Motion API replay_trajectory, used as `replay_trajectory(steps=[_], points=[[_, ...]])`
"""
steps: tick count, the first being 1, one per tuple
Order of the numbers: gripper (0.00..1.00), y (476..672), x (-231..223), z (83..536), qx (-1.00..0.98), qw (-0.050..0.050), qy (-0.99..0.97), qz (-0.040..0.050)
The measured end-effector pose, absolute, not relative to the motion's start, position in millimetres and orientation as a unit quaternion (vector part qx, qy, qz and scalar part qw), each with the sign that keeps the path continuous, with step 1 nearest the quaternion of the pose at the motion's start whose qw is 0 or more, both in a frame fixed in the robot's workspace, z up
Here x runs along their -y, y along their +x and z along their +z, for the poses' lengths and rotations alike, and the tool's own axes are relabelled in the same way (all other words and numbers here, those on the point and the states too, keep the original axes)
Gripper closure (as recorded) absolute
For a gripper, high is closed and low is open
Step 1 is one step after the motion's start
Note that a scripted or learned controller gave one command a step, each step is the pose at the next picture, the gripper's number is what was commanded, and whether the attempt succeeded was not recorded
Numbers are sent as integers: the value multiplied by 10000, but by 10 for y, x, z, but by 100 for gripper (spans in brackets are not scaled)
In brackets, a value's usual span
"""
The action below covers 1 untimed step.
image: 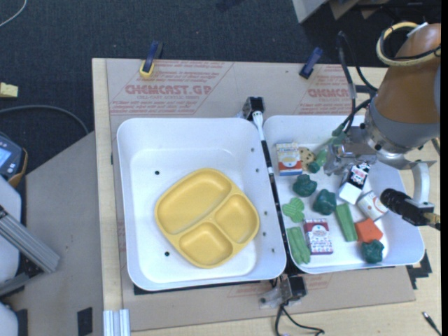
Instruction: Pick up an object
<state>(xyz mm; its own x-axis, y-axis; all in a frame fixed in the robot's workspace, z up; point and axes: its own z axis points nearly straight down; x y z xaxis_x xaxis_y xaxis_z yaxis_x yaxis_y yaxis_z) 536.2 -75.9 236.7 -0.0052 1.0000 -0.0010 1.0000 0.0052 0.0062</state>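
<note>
Bins: two white ones, the left bin (133, 187) bearing one yellow divided tray (206, 218), the right bin (413, 247) holding about a dozen small toys. Gripper (341, 152) hangs over the right bin's top; dark green toy (304, 185) lies just at its seven o'clock.
</note>
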Motion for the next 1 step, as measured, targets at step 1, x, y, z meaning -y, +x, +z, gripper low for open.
replay_trajectory(steps=[1], points=[[100,5862,548,2402,-7087,24,7055,20]])
